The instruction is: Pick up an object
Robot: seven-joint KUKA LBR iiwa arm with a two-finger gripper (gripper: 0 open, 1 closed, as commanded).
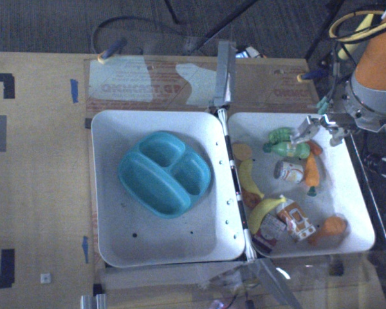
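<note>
A green plastic bottle [285,148] lies on its side near the far end of the right white bin [357,198], amid toy foods: a yellow banana [248,177], an orange carrot [311,170], a small can [288,171]. The gripper [320,129] hovers just beside the bottle with its fingers [305,131] spread and holding nothing. As I judge it, nothing is lifted yet; closing and raising remain. A teal divided plate [165,172] sits in the left bin [116,237].

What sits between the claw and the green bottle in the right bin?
Nothing visible. The claw hangs over the right bin at its far side, just right of the green bottle. The nearest other thing, an orange carrot, lies nearer the camera, out of the path.
</note>
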